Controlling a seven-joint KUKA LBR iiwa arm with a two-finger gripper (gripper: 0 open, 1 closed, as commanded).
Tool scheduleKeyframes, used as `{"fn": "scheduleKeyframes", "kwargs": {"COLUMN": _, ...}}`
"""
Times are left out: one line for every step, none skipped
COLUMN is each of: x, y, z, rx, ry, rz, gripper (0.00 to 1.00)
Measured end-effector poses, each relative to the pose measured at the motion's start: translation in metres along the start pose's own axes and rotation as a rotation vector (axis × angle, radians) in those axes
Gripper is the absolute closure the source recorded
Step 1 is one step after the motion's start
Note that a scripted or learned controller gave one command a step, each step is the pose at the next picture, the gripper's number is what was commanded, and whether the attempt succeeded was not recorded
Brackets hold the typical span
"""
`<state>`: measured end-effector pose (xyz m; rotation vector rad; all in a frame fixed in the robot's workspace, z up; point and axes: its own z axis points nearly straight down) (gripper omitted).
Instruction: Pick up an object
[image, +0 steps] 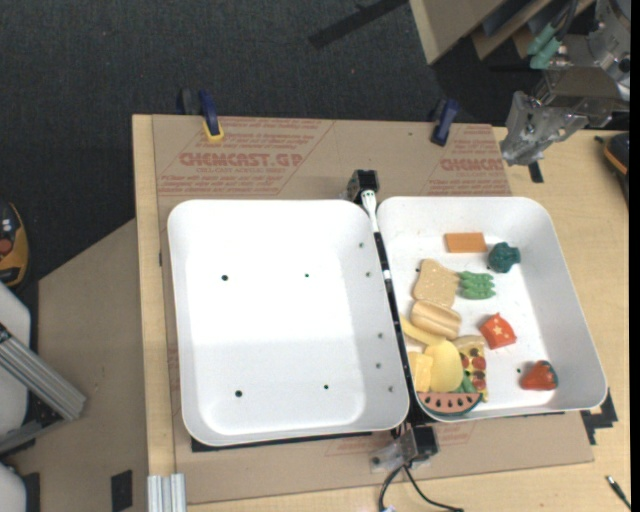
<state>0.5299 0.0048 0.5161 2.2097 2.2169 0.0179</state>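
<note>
The right bin (560, 260) holds several toy foods. An orange block (464, 242) and a teal broccoli (503, 257) lie toward its far side. Below them are a green vegetable (477, 286), a bread slice (434, 283) and a hot dog bun (436, 320). A red piece (497, 331) and a red tomato (539, 376) lie on the right. A yellow lemon (446, 368) and a watermelon slice (448, 404) crowd the near-left corner. My gripper (522, 135) hangs beyond the bin's far right corner, well apart from all the toys.
The left bin (270, 320) sits beside the right one on a cardboard sheet (250, 150) held by two clamps. A black fitting (362, 184) stands between the bins at the far edge. Cables trail at the near edge (405, 470).
</note>
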Motion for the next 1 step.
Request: {"fn": "scheduleKeyframes", "kwargs": {"x": 0.0676, "y": -0.0520, "z": -0.0222, "rx": 0.010, "ry": 0.003, "rz": -0.005, "gripper": 1.00}}
